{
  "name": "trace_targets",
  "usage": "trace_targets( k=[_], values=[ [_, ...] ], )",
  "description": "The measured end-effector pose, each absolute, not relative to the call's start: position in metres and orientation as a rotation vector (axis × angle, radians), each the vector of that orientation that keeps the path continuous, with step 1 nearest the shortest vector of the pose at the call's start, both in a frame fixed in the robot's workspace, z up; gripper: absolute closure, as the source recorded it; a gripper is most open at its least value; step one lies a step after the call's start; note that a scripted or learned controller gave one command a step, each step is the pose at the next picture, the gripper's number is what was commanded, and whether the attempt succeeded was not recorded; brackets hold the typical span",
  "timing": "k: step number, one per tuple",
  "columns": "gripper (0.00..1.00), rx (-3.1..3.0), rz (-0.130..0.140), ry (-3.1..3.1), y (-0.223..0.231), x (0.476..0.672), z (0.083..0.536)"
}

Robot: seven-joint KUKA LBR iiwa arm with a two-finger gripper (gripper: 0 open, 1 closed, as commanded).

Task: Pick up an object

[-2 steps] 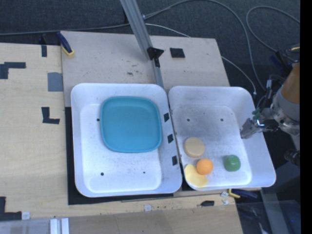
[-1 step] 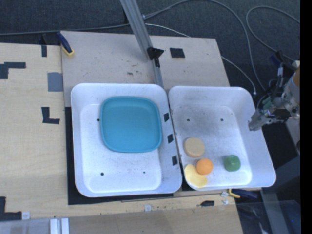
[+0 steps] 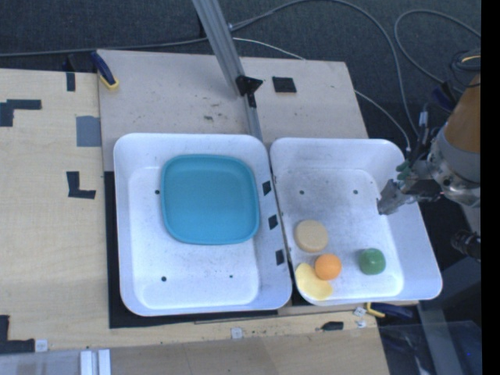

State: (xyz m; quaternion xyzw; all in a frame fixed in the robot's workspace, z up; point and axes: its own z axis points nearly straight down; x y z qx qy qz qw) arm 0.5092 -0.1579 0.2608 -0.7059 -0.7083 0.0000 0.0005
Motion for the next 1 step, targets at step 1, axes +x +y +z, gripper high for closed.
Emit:
trace_targets(
  k=[1],
  values=[
    [1.0,-2.216,0.001,-2.224,-0.1115,0.5086,0.2468]
  ],
)
